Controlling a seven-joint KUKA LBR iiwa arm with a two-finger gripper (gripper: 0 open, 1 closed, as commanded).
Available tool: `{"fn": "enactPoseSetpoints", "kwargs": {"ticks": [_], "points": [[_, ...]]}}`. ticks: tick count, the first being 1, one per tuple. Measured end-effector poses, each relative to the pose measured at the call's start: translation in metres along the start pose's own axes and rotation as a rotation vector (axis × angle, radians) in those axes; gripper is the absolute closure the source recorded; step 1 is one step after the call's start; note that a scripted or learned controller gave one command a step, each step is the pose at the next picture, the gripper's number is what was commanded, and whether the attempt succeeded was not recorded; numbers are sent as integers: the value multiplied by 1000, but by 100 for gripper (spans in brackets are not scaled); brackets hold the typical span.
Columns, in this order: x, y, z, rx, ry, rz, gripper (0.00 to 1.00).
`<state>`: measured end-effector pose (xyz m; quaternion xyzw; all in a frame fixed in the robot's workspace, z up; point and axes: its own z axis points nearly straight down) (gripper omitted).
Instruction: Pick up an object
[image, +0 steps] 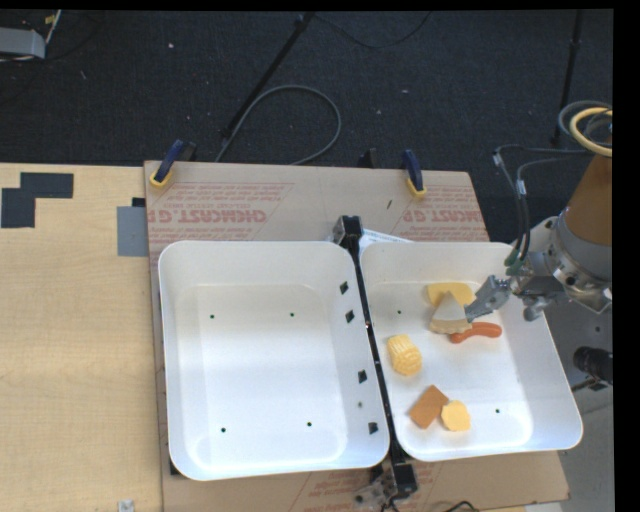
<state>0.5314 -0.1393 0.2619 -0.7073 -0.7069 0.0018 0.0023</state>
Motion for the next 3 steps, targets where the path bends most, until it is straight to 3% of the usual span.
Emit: {"fn": "enactPoseSetpoints", "kwargs": {"ticks": [1,3], "points": [[0,1,-2,-5,-1,0,0],[-7,-12,91,-1,0,-1,0]]}}
